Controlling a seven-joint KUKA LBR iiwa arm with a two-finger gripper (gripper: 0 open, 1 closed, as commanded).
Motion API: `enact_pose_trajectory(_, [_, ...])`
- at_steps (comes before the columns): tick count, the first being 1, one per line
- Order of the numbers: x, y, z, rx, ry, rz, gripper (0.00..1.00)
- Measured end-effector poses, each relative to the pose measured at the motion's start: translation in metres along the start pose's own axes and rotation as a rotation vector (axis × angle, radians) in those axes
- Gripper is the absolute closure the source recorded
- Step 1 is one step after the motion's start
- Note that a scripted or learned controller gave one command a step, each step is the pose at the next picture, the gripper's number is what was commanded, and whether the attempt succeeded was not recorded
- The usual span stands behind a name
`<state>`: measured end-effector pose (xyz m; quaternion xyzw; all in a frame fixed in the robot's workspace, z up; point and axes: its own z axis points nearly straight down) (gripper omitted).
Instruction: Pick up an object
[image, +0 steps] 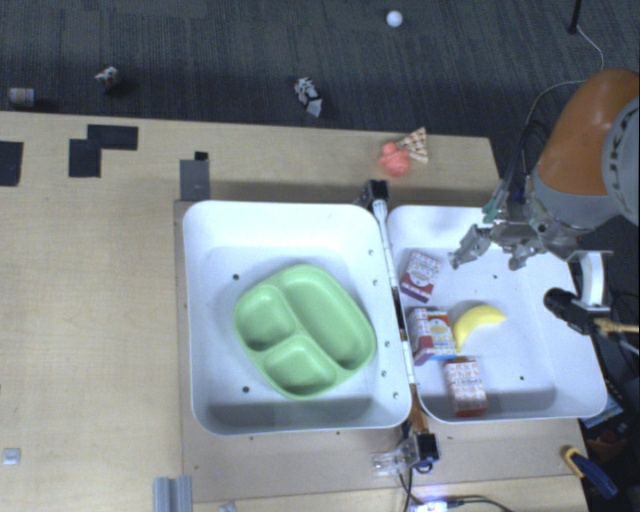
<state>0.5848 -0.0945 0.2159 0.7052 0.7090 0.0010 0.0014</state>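
Hand (492, 249): fingers spread, pinching nothing, over the right bin (570, 400).
Nearest object: banana (478, 322), lying below the hand.
Banana axis: roughly left-right, slightly tilted.

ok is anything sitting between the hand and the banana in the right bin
Nothing visible does. The hand hangs over bare floor of the right bin, up and right of the banana; the small cartons lie to the banana's left.

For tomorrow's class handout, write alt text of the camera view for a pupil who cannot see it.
A grey robot arm reaches from the right, its gripper open above the right bin, which holds a yellow banana and three small cartons. The left bin holds a green divided plate.
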Motion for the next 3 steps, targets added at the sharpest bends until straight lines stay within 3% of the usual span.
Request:
enact_pose_trajectory(1, [-0.061,-0.057,0.123,0.002,0.0,0.002,0.0])
enact_pose_trajectory(2, [-0.06,-0.055,0.112,-0.002,0.0,-0.002,1.0])
enact_pose_trajectory(3, [-0.015,-0.094,0.028,-0.001,0.0,0.001,1.0])
